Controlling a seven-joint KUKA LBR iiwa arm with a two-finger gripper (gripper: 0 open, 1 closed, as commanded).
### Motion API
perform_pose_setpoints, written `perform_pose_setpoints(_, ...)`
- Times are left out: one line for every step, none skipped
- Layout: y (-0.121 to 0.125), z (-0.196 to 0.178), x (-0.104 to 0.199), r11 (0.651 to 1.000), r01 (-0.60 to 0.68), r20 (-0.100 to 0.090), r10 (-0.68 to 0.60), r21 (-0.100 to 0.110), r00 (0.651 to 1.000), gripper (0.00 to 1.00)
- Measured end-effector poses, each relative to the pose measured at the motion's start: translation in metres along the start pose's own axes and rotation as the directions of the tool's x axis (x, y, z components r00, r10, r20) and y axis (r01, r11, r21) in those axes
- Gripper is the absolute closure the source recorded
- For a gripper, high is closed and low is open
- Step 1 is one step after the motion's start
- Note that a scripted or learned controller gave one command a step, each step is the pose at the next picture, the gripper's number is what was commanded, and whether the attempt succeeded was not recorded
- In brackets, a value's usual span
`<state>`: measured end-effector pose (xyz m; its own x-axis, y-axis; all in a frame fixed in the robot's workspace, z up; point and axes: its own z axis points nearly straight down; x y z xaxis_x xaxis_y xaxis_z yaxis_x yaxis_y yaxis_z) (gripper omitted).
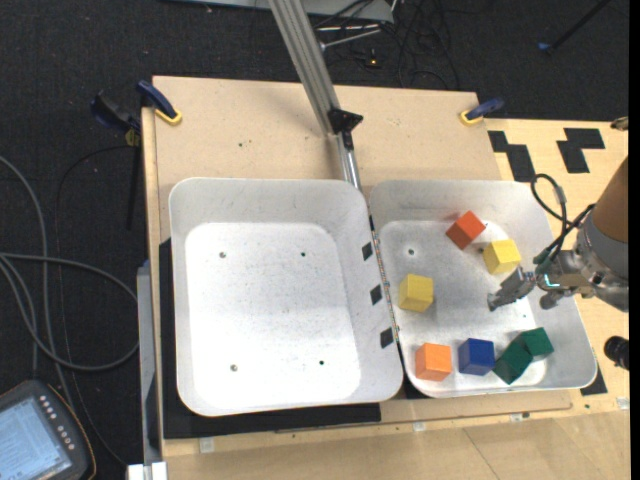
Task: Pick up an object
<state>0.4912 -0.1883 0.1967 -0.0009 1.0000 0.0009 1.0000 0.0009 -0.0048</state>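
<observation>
Two white bins sit side by side on the wooden bench, the left bin [265,293] in the middle of the frame and the right bin [450,208] toward the right edge. All the blocks I can see are in the right one. An orange block [465,230] lies near its upper middle, with a yellow block [502,256] just beside it, down and to the right. Another yellow block [416,293] rests apart from those, toward the bin's left side. Along the lower edge there is a row: a second orange block [433,361], a blue block [478,356] just beside it, and two green blocks [524,355] pressed together at the lower right corner.

The arm [610,238] comes in from the right edge of the frame, and its gripper [508,293] hangs over the right bin's floor, below the upper yellow block and above the green pair, near both but touching neither as far as I can make out. The fingers look slightly apart, with nothing between them.

A metal pole [305,53] slants down from the top of the frame to the gap between the bins. Clamps [158,103] hold the board's upper corners.
</observation>
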Motion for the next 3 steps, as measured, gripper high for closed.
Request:
perform_pose_setpoints(0.001, -0.002, 0.000, 1.000, -0.001, 0.001, 0.001, -0.005, 1.000, 0.00)
perform_pose_setpoints(0.000, 0.044, 0.009, 1.000, -0.001, -0.001, 0.001, 0.000, 1.000, 0.00)
perform_pose_setpoints(-0.001, 0.098, 0.009, 1.000, -0.002, -0.001, 0.002, 0.001, 1.000, 0.00)
